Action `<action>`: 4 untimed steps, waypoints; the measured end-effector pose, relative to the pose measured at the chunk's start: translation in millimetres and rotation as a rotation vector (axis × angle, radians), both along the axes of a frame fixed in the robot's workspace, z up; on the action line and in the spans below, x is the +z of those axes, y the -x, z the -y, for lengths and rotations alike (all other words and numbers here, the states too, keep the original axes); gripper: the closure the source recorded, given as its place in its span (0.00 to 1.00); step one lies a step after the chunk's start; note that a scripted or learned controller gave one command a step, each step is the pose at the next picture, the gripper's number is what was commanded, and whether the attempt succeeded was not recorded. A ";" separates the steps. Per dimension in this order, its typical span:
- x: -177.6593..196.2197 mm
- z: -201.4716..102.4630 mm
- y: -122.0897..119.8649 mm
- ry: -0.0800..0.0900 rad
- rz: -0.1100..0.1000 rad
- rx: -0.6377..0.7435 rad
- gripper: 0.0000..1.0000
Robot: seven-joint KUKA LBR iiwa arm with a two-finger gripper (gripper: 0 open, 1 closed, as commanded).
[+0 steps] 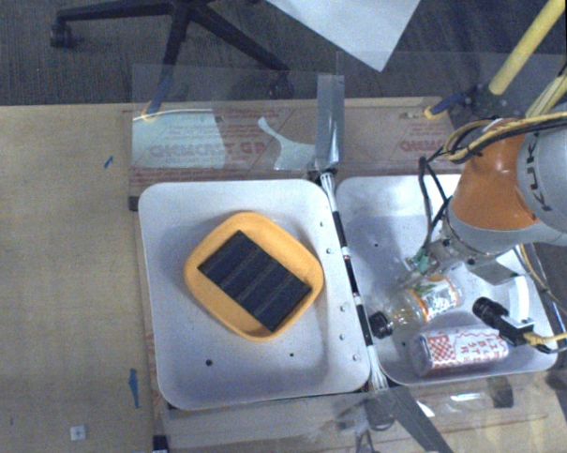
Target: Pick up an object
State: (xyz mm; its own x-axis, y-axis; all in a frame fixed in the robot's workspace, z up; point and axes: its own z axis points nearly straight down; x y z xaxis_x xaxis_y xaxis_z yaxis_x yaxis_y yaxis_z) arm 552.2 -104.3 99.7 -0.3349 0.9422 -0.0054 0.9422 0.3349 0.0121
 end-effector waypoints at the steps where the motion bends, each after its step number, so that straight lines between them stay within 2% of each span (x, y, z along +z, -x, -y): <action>1: 91.0 -5.9 -14.0 -0.001 -0.011 -0.259 1.00; 2: 91.0 -6.2 -14.0 -0.001 -0.011 -0.259 0.00; 3: -11.0 9.3 0.8 -0.002 -0.003 -0.176 0.00; 4: 104.1 45.3 -44.0 0.000 -0.011 -0.020 0.00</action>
